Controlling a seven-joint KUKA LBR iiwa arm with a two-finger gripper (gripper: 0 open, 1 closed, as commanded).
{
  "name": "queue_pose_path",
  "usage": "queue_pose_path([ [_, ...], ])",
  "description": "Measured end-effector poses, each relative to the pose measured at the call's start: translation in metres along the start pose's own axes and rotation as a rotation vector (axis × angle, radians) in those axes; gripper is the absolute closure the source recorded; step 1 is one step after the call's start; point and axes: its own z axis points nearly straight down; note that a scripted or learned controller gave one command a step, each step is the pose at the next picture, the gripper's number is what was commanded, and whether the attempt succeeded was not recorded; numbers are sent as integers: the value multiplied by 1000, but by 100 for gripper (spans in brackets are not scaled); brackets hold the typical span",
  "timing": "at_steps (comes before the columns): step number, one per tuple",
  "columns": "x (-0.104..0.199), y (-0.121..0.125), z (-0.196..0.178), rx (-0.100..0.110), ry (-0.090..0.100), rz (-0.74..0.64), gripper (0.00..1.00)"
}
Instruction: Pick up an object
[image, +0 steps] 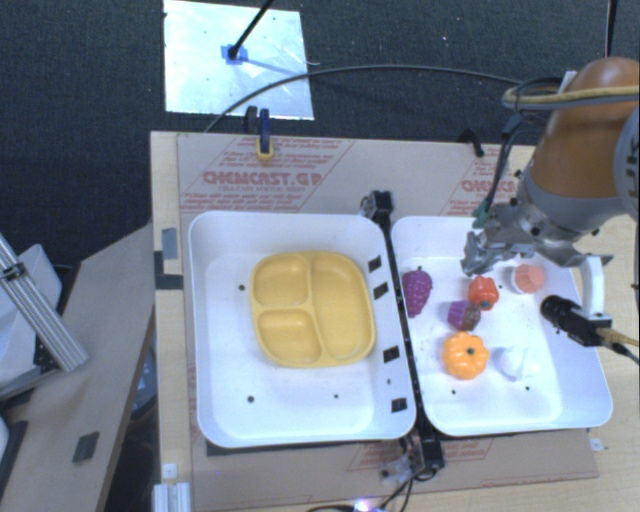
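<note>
Pincer (478, 258) hovering just above-left of the red toy pepper (483, 291).
I can't tell pincer opening; nothing visibly held. Pepper sits just below it, purple grapes (416, 290) further left.

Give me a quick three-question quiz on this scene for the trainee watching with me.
1. True or false: the yellow divided tray lies in the right bin.
2. Which item lies nearest the gripper? A. orange pumpkin B. small red pepper C. purple grapes
3. Fill in: the arm hangs over the ____ bin.

Key:
1. False; it lies in the left bin.
2. B
3. right
</note>
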Motion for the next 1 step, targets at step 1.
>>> queue_pose_path([
  [1,57,19,13,1,0,0,100],
])
